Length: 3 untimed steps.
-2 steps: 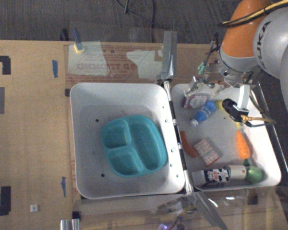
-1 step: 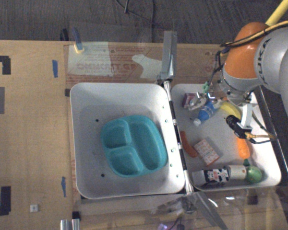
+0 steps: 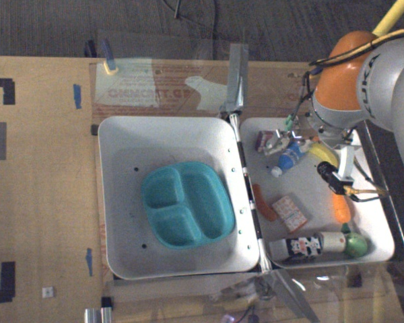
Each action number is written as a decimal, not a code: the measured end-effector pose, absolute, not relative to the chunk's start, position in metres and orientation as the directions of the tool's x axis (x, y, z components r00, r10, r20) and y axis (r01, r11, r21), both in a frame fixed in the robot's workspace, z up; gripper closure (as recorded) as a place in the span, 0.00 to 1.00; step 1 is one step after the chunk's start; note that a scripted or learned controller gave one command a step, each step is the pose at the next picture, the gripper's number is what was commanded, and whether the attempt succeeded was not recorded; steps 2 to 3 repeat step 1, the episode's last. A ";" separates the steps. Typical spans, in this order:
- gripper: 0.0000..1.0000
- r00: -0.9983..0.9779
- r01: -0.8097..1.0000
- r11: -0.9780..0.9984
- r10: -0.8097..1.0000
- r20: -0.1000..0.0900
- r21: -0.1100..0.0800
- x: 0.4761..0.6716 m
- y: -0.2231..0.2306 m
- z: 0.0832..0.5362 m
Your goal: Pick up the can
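The can point(image 3: 265, 140), small with a red and white label, lies on its side near the back left corner of the right bin point(image 3: 384, 247). My gripper point(image 3: 283, 139) is low in that bin, directly to the right of the can and touching or almost touching it. The grey arm with its orange band point(image 3: 343, 79) comes down from the upper right and hides the back right of the bin.
A blue bottle point(image 3: 291, 157) and a banana point(image 3: 323, 155) lie just in front of the gripper. A carrot point(image 3: 341, 208), a sausage point(image 3: 263, 203), a patterned card point(image 3: 291, 212), a milk bottle point(image 3: 314, 245) and a green fruit point(image 3: 355, 245) share the bin. The left bin point(image 3: 121, 140) holds a teal divided plate point(image 3: 186, 204).
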<state>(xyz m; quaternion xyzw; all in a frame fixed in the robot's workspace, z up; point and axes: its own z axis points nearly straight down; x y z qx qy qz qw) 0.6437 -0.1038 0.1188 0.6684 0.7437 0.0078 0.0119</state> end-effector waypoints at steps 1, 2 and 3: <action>0.00 0.069 0.998 -0.069 0.998 -0.003 0.006 0.672 -0.098 0.107; 0.00 0.069 0.998 -0.069 0.998 -0.003 0.006 0.672 -0.098 0.107; 0.00 0.069 0.998 -0.069 0.998 -0.003 0.006 0.672 -0.098 0.107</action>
